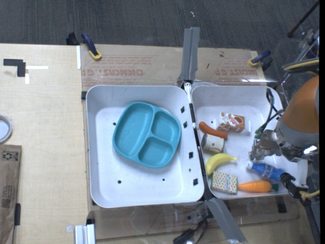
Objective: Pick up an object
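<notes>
Worktop point(40, 100) is light wood, sitting against a dark grey carpeted floor point(127, 9) at the top. Brown cardboard point(152, 65) is lying under the two white bins, pinned by blue-and-yellow clamps point(90, 46) at the back corners. A roll of tape point(4, 129) and a brown paper bag point(9, 187) are sitting at the far left edge.

Left bin point(101, 151) is holding just a teal divided plate point(147, 134), so plenty of bare white floor is showing around it, mostly along the front and left walls.

Right bin point(238, 98) is way more crowded. A hot dog point(212, 129) is lying near the divider, a small printed packet point(232, 122) just behind it, a little can point(213, 143) just in front of it. A banana point(219, 161) is curving below that, a patterned sponge-like block point(224, 182) is sitting by the front wall, and a carrot point(255, 186) is lying just beside it. A blue bottle point(266, 171) is lying tilted right above the carrot, near the right wall.

Arm is coming in over the right wall, and the gripper point(260, 149) is hanging just above the bottle's white-capped end. Honestly can't tell how the fingers are set, too dark and cluttered there. The open bit in this bin is the back strip behind the packet.
</notes>
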`<state>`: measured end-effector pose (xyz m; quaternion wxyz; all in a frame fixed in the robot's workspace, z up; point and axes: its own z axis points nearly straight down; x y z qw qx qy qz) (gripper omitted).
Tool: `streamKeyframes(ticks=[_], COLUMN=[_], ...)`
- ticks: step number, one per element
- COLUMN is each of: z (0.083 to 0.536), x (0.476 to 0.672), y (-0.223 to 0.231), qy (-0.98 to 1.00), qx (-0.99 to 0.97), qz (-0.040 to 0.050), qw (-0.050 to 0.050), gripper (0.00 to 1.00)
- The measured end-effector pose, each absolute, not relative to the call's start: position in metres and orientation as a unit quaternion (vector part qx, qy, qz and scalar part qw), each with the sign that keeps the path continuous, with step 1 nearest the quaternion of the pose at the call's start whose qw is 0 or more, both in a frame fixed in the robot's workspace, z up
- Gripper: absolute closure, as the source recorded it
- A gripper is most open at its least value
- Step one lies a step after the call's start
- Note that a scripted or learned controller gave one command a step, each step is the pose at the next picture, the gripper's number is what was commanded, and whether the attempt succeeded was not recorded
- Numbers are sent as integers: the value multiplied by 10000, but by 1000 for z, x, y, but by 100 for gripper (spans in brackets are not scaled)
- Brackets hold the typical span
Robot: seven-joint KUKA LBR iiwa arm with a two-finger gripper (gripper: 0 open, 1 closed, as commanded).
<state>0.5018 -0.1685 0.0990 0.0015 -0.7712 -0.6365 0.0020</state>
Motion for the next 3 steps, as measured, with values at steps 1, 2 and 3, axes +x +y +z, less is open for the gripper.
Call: streamKeyframes(ticks=[1, 2, 3], z=[99, 107, 174], x=[502, 501, 477], y=[-168, -169, -176], qy=[-6363, -6363, -5227], qx=[-7714, -7715, -8525], qz=[21, 30, 13], qw=[15, 21, 3], gripper=[0, 100, 100])
